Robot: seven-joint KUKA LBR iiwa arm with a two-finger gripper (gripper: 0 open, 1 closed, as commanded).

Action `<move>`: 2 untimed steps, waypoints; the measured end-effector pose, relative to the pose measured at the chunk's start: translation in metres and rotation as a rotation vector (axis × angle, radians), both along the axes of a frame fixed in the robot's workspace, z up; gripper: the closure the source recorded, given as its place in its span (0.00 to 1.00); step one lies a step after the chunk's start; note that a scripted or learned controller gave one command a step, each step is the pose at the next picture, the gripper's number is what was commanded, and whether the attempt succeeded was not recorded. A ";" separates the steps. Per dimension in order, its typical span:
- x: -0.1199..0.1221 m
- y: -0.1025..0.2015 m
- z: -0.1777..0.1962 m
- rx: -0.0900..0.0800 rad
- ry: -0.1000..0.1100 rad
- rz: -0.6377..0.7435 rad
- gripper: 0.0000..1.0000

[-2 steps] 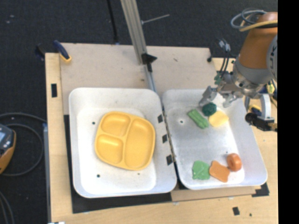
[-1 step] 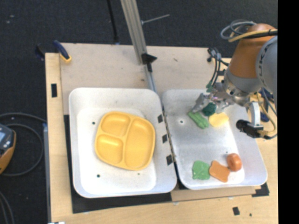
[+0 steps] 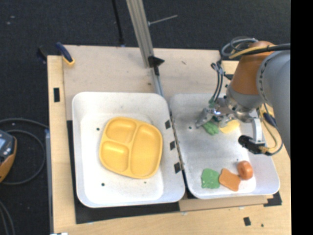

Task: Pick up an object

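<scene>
Two shallow white bins on a pale wooden bench (image 3: pixel 112 70). Left bin (image 3: pixel 88 106): a yellow three-compartment plastic plate (image 3: pixel 131 147). Right bin (image 3: pixel 195 146): grey arm with orange band (image 3: pixel 249 77) reaching in; gripper (image 3: pixel 209 121) low, apparently closed on a small green piece (image 3: pixel 212 128), beside a pale yellow piece (image 3: pixel 230 127). Near the front edge: green flat piece (image 3: pixel 210 178), orange wedge (image 3: pixel 229 179), small orange-red round object (image 3: pixel 245 169).

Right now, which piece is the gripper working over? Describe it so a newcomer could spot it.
Look in the right-hand bin, at its far end under the gripper. The small green piece lies there, beside a pale yellow piece. The other green piece lies in the near corner by two orange ones.
</scene>
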State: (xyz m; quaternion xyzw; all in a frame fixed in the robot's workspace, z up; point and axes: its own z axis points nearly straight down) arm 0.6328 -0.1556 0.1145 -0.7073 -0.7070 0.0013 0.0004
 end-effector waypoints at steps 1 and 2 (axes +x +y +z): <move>0.002 -0.001 0.015 -0.001 -0.006 -0.002 1.00; -0.004 0.001 0.075 0.000 -0.008 0.000 1.00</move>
